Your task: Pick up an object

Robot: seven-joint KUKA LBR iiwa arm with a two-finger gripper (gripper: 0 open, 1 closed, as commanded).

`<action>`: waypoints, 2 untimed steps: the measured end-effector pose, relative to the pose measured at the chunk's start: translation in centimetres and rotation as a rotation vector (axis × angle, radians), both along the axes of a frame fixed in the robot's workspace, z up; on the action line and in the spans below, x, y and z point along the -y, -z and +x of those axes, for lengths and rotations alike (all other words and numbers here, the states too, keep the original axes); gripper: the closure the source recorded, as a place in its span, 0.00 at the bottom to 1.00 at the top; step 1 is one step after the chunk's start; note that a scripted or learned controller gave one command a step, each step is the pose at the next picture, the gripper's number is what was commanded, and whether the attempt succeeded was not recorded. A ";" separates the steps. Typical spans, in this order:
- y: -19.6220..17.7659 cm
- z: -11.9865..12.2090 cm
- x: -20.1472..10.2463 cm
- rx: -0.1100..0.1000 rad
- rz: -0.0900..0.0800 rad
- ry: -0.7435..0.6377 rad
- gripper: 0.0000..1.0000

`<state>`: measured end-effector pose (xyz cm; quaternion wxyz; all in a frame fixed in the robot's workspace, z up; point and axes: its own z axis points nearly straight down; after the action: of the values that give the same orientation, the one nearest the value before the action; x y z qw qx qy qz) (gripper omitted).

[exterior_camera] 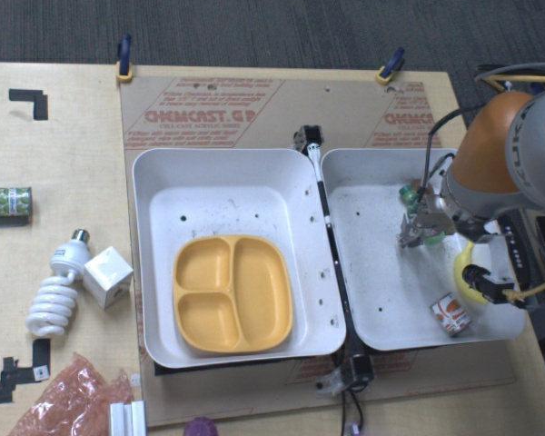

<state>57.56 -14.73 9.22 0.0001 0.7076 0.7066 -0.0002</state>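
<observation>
Claw (421, 234): grey metal, at the end of the grey arm (518, 166) with its orange band, set low over the far right part of the right bin (372, 284); whether it stands apart or together cannot be told. Green piece (408, 193): small, bright green, shape too small to make out, at the claw's far edge, a little to its left; whether the two touch cannot be told. Yellow piece (460, 266): rounded, bright yellow, curved about a dark middle, partly covered by the robot's hardware, near the claw on its right and nearer the camera. Red-and-white piece (450, 315): small, squat, lying tilted on the bin floor, farther from the claw than the yellow piece on the same near-right side, close to the bin's near right corner. Left bin (163, 198): white, shallow, well to the claw's left, holding one divided plate (233, 293), orange-yellow with rounded corners and three compartments, lying flat. Bench (64, 153), farthest to the claw's left, beyond both bins: a small green can (11, 203), a white spiral bulb (54, 291) just beside a white cube (108, 276), and a pink mesh bag (73, 398) at the near edge.
</observation>
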 end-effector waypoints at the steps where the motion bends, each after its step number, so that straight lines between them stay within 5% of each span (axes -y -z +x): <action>1: -0.1 7.2 1.6 0.002 -0.001 -0.004 0.00; 2: -9.8 8.4 3.7 0.001 -0.001 -0.003 0.00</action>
<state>65.91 -18.44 19.03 0.0009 0.7065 0.7077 -0.0002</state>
